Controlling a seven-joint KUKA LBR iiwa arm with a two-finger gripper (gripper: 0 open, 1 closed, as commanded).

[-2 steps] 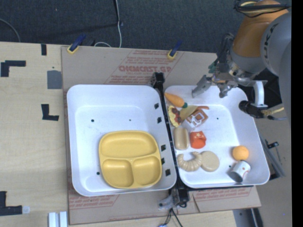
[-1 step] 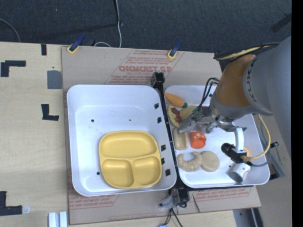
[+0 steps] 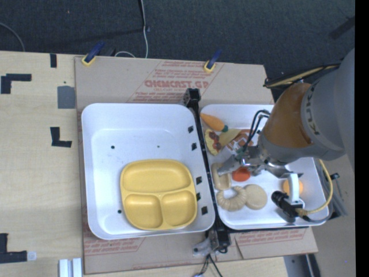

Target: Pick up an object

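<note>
We count two white bins [image 3: 92, 154], one yellow tray [image 3: 157, 192] in the left, several small toy foods [image 3: 242, 196] in the right; the gripper [image 3: 237, 165] hangs over them, its opening unclear to us

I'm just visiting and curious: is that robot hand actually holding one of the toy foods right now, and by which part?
It cannot be told. The gripper is down among the toy foods in the right bin, near a red piece, with no item visibly between its tips.

Red print on the cardboard sheet [image 3: 173, 82] under the two bins reads "CHEMCAST GP", seen upside down just behind the bins. The smaller red lines around it are too small to read.
</note>
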